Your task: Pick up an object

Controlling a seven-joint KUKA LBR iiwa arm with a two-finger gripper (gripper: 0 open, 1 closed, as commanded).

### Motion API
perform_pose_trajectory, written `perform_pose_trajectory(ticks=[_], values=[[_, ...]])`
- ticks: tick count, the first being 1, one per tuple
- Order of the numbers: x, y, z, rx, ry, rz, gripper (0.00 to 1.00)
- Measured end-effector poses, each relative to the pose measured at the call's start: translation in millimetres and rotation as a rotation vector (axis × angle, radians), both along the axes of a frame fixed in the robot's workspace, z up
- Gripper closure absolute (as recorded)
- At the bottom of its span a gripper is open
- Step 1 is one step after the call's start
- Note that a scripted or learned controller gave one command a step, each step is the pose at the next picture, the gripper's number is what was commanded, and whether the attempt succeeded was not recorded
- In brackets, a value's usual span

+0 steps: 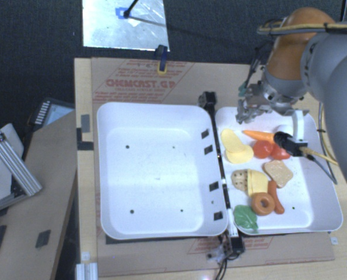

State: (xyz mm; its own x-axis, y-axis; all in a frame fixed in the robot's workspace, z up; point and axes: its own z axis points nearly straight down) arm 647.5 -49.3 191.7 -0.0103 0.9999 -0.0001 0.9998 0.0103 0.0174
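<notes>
bins (156,174): smooth white plastic, slight sheen | bench board (141,80) beyond the gripper: matt brown cardboard, red print | toy foods (260,179) below the gripper: smooth plastic | sheet (123,16) far left of it: shiny, crinkled foil-like

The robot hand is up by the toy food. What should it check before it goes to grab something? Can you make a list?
1. Gripper is over the right bin: ok, near its far edge.
2. Nothing between its fingers: cannot tell.
3. Nearest target picked: ok, the yellow piece and the carrot lie just below it.
4. Room around target: not ok, the carrot touches the red tomato.
5. Gripper straight above a toy: not ok, it hangs over bare bin floor.
</notes>
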Motion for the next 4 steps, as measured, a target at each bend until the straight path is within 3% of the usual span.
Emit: perform_pose_trajectory(ticks=[1, 2, 4], values=[[24, 60, 176, 0.002, -0.005, 0.001, 1.0], [21, 110, 191, 0.002, 0.013, -0.001, 1.0], [20, 261, 201, 0.004, 0.015, 0.001, 1.0]])
